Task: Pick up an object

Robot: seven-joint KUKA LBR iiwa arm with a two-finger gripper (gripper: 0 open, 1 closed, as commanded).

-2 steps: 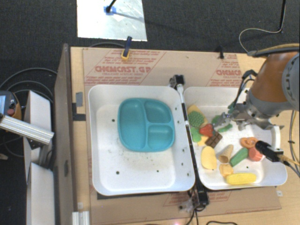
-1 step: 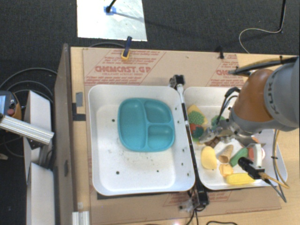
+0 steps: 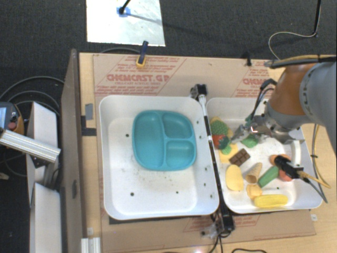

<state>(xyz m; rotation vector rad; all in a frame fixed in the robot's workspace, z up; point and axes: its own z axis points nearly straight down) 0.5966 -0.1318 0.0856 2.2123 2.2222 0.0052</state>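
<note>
1. Here, the left bin [image 3: 113, 157] holds one thing, a teal divided plate [image 3: 163, 140], lying flat near the bin's centre; being well apart from the toy food, it seems to serve as a place to set things down, not as something to lift.
2. Between the bins runs a dark divider rail [image 3: 209, 141], which keeps the two loads separate.
3. The right bin [image 3: 310, 196] carries the candidates for picking, crowded toward its left and near sides: a green leafy piece [image 3: 219, 126] at the far left, a brown chocolate block [image 3: 239, 157] just right of it, a pale yellow lemon-like piece [image 3: 234, 178], an ice-cream cone [image 3: 254, 171], a green pod [image 3: 268, 175], and a yellow corn-like piece [image 3: 270, 200] nearest the viewer.
4. The gripper [image 3: 248, 132] hangs low over the far part of the right bin, just above the chocolate block and beside the leafy piece; its placement suggests that one of these is the target. Whether its fingers are apart or together cannot be told, and nothing is seen lifted.
5. The arm [image 3: 310, 96], grey with an orange band, reaches in from the right, leaving the near row of objects unobstructed.
</note>
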